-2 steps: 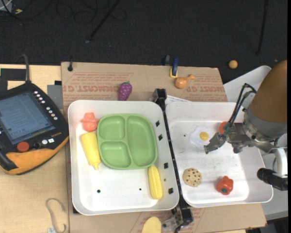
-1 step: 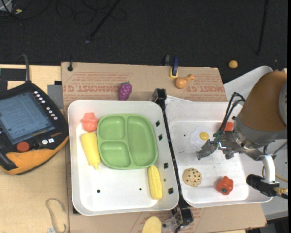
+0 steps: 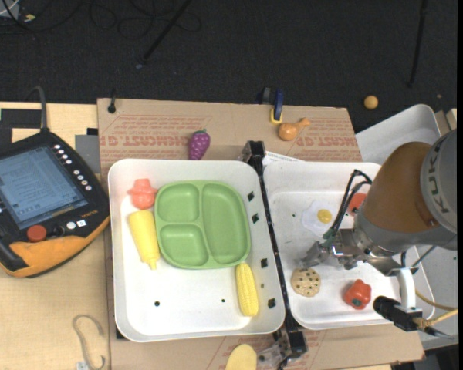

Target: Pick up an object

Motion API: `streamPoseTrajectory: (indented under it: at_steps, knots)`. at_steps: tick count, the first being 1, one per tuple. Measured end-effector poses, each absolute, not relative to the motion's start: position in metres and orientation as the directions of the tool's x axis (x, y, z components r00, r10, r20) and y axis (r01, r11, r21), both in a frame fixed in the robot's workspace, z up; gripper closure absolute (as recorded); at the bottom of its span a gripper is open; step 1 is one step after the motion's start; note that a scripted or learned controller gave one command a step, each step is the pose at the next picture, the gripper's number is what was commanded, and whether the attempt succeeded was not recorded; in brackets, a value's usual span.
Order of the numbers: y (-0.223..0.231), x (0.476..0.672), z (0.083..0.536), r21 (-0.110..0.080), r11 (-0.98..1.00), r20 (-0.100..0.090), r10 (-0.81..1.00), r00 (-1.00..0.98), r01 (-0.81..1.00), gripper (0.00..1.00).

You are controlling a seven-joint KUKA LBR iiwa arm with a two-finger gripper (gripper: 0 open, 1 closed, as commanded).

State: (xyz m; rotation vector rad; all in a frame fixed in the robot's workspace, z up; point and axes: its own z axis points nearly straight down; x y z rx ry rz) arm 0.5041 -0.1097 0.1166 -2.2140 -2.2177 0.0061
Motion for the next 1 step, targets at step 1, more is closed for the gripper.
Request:
streamPoseTrajectory:
  at_steps: [1]
  knots:
    - [-0.1066, 0.5044, 0.0862, -0.003, 0.003, 0.003, 1.0, -0.003, 1.0, 0.0]
